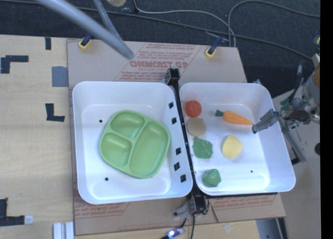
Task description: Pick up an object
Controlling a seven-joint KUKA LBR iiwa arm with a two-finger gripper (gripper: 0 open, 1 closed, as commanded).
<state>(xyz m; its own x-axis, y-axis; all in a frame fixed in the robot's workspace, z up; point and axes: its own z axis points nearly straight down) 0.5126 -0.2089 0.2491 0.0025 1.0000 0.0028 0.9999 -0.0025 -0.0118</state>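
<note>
The right bin (270, 180) holds several toy foods: a red tomato (193, 108), a tan round piece (196, 126), an orange carrot (237, 118), a yellow piece (232, 147), a leafy green piece (202, 148) and a green lump (211, 178). My gripper (265, 121) reaches in over the bin's right rim, its tip just right of the carrot's thick end and above the yellow piece. It holds nothing that I can see.
The left bin (86, 102) contains a green divided plate (135, 143). A black clip strip (177, 128) runs along the seam between the bins. Cables cross the dark floor behind the bench. The arm's body (307, 102) stands at the right edge.
</note>
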